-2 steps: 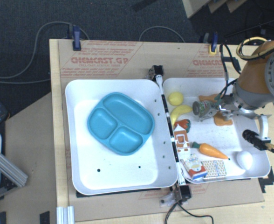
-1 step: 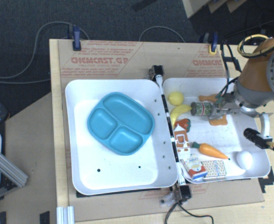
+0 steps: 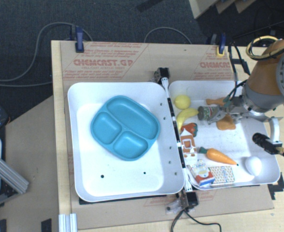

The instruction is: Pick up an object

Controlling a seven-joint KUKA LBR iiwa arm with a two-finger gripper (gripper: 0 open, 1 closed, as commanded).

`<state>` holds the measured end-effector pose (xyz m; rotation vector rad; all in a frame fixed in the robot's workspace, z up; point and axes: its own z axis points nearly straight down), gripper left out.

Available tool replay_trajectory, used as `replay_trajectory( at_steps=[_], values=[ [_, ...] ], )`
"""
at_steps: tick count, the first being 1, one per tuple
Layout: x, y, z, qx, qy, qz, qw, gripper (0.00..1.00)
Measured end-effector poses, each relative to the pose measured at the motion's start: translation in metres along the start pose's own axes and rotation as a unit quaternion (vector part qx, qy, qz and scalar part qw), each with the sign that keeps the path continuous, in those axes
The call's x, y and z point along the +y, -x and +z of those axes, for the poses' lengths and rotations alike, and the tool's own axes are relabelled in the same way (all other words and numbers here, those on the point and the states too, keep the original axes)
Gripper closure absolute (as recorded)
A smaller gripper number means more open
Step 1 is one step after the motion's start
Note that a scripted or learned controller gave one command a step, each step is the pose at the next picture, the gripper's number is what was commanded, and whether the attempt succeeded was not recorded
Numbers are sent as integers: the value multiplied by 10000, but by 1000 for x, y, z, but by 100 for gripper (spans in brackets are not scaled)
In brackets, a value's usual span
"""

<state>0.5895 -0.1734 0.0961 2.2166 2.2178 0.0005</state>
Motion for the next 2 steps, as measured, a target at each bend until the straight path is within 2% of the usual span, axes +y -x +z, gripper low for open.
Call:
replay_trajectory(
  at_steps=[1,2],
  values=[
    [65,-72,12,6,-12,-36,10000,0],
    [73,-63,14,36,-123,14,9999,0]
  ],
)
